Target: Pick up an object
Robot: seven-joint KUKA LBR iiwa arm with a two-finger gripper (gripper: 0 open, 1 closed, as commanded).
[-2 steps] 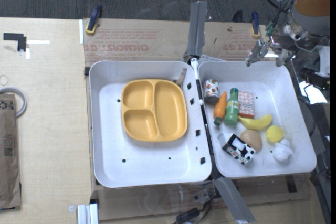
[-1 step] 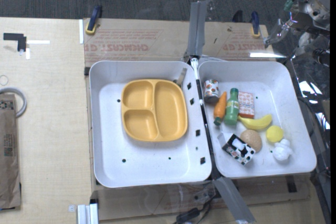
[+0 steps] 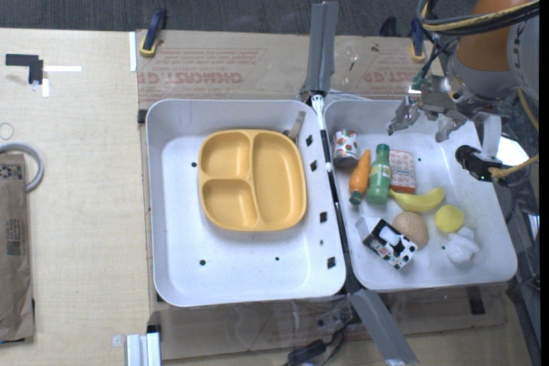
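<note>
The right bin (image 3: 493, 266) contains the candidate objects, counted as follows: one can (image 3: 345, 147), one carrot (image 3: 360, 172), one green bottle (image 3: 379, 176), one red packet (image 3: 402, 171), one banana (image 3: 419, 200), one yellow ball (image 3: 449, 219), one white item (image 3: 461, 248), one tan rounded item (image 3: 412, 226) and one black-and-white item (image 3: 388, 244). That is nine objects in total, all grouped in the centre and lower half of the bin. The can lies nearest the divider between the bins. The carrot lies just below it and rests against the bottle. The packet lies just right of the bottle, and the banana touches the lower ends of both. The ball sits just right of the banana, with the white item directly below it. The tan item touches the black-and-white item near the bin's front wall. The gripper (image 3: 423, 121) hangs over the upper part of the right bin, its two fingers spread apart with nothing between them, well clear of the objects. The left bin (image 3: 171, 210) holds one yellow plate (image 3: 252, 180) with three compartments, lying flat near its centre. Two blue clamps (image 3: 153, 31) grip the cardboard sheet (image 3: 232, 64) behind the bins.
</note>
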